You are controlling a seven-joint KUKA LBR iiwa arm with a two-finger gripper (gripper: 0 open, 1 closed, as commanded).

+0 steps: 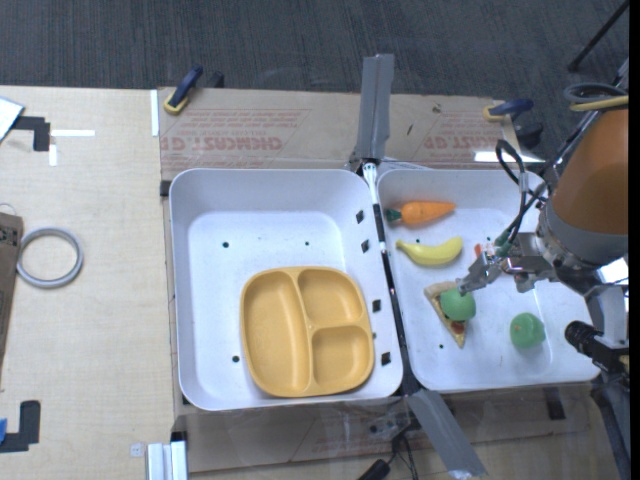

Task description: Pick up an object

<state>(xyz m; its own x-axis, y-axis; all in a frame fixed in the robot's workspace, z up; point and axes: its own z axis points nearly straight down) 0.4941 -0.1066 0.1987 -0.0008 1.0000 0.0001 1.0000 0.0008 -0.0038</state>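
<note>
The right bin (500, 368) holds an orange carrot (425, 211), a yellow banana (432, 252), a pizza slice (452, 328), a small green round piece (459, 305) lying on that slice, and a green ball (527, 330). My gripper (478, 276) reaches in from the right and hangs low over the middle of this bin. Its tip is just above and to the right of the small green piece, close to it, and whether they touch is unclear. I see nothing held in the gripper.
A yellow three-part plate (305, 330) lies in the left bin (195, 268). A grey divider post (376, 108) stands between the bins at the back. A tape roll (47, 257) lies on the bench at far left. Blue clamps (184, 89) hold the cardboard.
</note>
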